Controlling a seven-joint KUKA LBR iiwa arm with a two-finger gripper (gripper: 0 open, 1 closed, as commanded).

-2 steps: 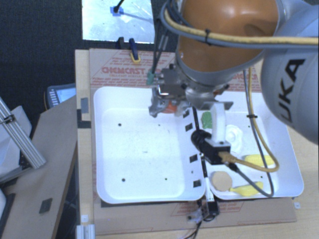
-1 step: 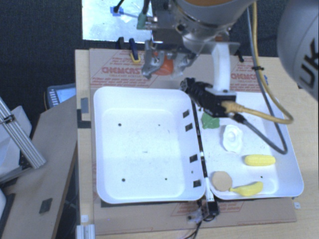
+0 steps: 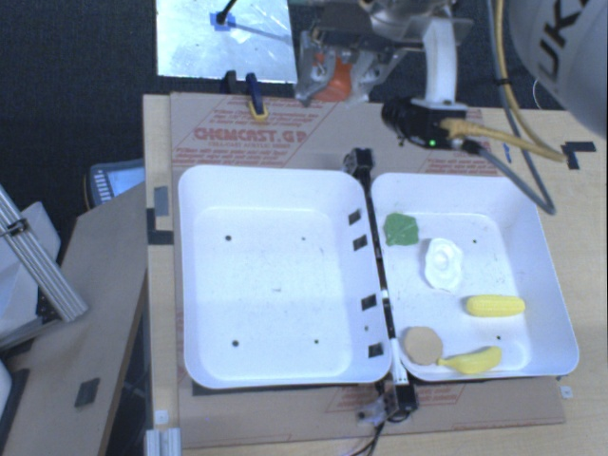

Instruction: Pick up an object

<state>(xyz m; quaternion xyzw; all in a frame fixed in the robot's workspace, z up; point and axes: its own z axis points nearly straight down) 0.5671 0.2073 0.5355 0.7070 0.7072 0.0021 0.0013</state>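
My gripper (image 3: 332,82) hangs high over the back of the bench, behind the seam between the two bins. An orange-red object (image 3: 333,81) sits between its fingers, lifted well off the bench. In the right bin (image 3: 532,226) lie a green leaf-shaped piece (image 3: 401,228), a white egg-like piece (image 3: 443,264), a yellow corn-like piece (image 3: 494,305), a tan round disc (image 3: 423,345) and a yellow banana (image 3: 472,359). All of these are far below and in front of the gripper.
The left bin (image 3: 199,255) lies beside the right one, with a row of black clips (image 3: 366,245) along the shared wall. A shiny metal sheet (image 3: 223,22) and a blue-and-yellow clamp (image 3: 255,98) stand behind the bins.
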